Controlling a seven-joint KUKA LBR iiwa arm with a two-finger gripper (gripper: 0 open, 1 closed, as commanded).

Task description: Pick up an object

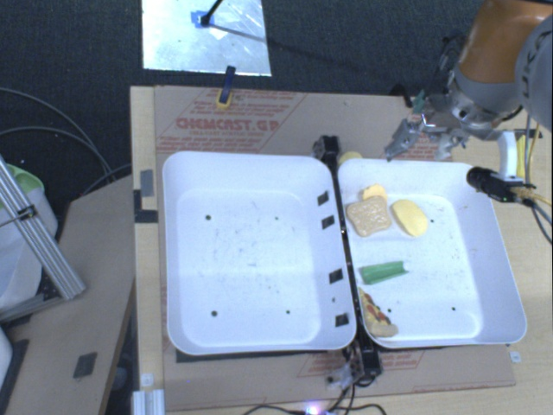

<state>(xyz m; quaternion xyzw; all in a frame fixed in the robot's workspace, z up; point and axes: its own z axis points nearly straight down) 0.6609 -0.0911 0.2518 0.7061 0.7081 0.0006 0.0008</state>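
The right bin (492, 258) serves as reference. Inside it, near its upper left corner, lies a tan slice of toast (370, 218), with a small yellow piece (374, 194) touching its upper edge. Just to the right of the toast rests a yellow oval object (411, 217), close to it but not clearly in contact. Below these, toward the bin's left-centre, lies a green pod-shaped item (383, 271), set slightly aslant. At the bin's lower left corner, against the wall, sits a multicoloured item (377, 314), too small to identify. A further pale yellow object (350, 157) sits just outside the bin's upper left corner.

The gripper (421, 142) hangs above the bin's upper rim, well apart from every item inside. Nothing is seen between its fingers; whether they stand apart or together cannot be told.

The left bin (181, 232) adjoins the right bin's left wall.
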